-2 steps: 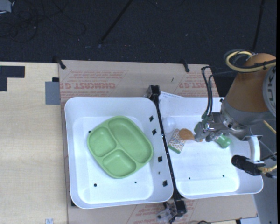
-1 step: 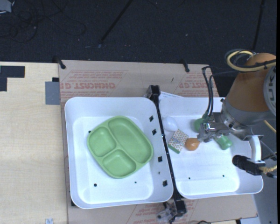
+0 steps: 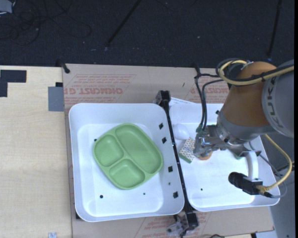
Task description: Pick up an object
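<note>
I see the gripper (image 3: 204,148) low in the right white bin (image 3: 223,192), beside a small checkered green-and-white packet (image 3: 187,150). I cannot tell its state. A green three-compartment plastic plate (image 3: 127,155) lies in the left white bin (image 3: 89,192).

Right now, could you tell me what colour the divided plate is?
Light green; the divided plate shows in the camera view.

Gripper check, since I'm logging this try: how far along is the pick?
Done: the arm has reached into the right bin, and the gripper sits low over small items near the divider, a patterned one and an orange one. In hand: nothing visibly held. Left: grasp and lift. The green plate lies in the left bin.
</note>
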Available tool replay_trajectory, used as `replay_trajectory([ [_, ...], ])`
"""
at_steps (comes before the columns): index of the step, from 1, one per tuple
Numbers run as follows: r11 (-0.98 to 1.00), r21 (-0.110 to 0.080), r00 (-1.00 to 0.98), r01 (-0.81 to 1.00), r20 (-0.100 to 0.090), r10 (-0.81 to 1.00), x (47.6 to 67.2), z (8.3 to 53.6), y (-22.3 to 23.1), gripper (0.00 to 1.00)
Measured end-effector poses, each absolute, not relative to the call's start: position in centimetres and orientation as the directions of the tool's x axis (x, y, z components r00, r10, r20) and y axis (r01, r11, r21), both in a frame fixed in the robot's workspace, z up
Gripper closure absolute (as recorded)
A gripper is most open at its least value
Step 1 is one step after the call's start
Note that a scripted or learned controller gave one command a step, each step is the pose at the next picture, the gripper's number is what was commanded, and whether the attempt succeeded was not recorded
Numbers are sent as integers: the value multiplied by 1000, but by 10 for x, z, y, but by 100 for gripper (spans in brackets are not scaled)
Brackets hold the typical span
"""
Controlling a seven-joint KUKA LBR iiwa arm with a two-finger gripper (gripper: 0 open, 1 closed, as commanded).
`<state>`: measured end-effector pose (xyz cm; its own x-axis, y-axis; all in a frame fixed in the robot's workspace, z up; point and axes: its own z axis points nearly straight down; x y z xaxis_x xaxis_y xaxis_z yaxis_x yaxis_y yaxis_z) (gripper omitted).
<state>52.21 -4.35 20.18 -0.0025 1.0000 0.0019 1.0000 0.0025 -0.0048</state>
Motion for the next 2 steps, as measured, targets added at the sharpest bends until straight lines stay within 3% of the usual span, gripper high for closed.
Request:
replay_trajectory([
  [2, 3, -3, -3, 1000, 1, 1000, 506, 229, 60, 100],
])
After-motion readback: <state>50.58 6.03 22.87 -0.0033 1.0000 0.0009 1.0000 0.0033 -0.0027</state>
